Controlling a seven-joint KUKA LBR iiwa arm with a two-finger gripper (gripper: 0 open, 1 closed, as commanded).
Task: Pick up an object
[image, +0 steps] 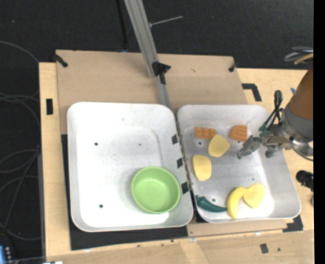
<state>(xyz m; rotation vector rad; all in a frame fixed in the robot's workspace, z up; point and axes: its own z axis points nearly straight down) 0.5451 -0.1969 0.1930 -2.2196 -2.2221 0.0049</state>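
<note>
In the right bin (278, 172) lie several small items: an orange waffle piece (205, 132), an orange block (239, 132), two pale yellow pieces (218, 146) (202, 168), a yellow banana (235, 201) beside another yellow piece (255, 195), and a dark green item (209, 204) at the front edge. My gripper (258, 149) hangs over the right half of this bin, just right of the orange block. Its fingers (246, 149) are spread open with nothing between them.
A green bowl (156, 189) sits in the front right corner of the left bin (96, 147). A grey metal pole (143, 32) slants up from behind the bins. Cables trail on the dark floor at the left.
</note>
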